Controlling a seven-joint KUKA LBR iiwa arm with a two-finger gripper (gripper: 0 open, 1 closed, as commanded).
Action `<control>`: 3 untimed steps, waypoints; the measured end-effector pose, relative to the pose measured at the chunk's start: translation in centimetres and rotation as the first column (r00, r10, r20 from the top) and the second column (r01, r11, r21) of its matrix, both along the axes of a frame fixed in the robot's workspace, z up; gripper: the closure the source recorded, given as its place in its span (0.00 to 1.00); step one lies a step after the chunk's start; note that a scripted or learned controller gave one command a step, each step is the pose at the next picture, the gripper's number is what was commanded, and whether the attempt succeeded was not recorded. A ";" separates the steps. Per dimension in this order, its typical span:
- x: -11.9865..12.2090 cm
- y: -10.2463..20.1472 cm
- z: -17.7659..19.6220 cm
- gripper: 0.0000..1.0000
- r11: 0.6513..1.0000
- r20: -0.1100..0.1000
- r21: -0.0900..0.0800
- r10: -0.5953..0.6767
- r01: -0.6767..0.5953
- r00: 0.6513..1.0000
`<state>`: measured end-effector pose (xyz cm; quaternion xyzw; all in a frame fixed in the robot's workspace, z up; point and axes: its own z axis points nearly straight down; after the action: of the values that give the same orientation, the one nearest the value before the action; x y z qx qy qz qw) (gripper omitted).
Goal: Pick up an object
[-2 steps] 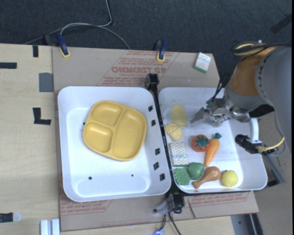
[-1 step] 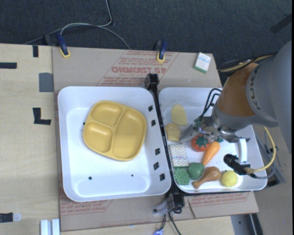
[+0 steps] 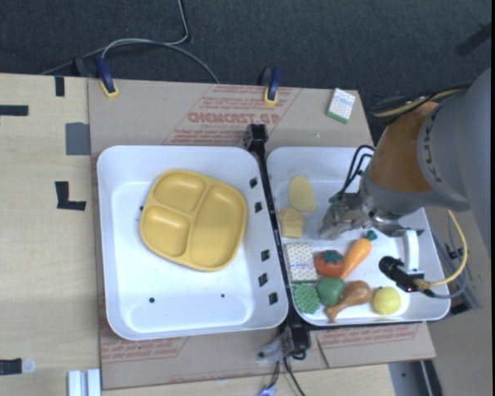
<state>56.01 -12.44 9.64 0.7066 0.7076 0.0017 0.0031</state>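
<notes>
Over the right bin (image 3: 309, 159), gripper (image 3: 340, 221) hangs just left of the carrot (image 3: 356, 255). Grip state: cannot tell. Yellow plate (image 3: 193, 219) fills left bin (image 3: 115, 246).

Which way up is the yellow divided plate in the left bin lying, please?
Right way up. The yellow divided plate lies flat on the left bin floor with its three hollow compartments facing the camera.

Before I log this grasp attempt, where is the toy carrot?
The toy carrot lies in the right bin, just right of the tomato and just below the pincer.
</notes>
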 end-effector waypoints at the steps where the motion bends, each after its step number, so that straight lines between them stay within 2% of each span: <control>1: 0.0 0.0 0.0 0.00 1.000 -0.001 0.000 0.000 0.000 1.000; 2: -7.5 2.4 -1.0 0.00 1.000 -0.003 0.001 -0.001 0.001 1.000; 3: -5.6 1.4 -1.1 0.00 1.000 -0.008 0.004 -0.001 0.001 1.000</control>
<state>50.43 -11.01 8.56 0.7070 0.7072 0.0002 -0.0010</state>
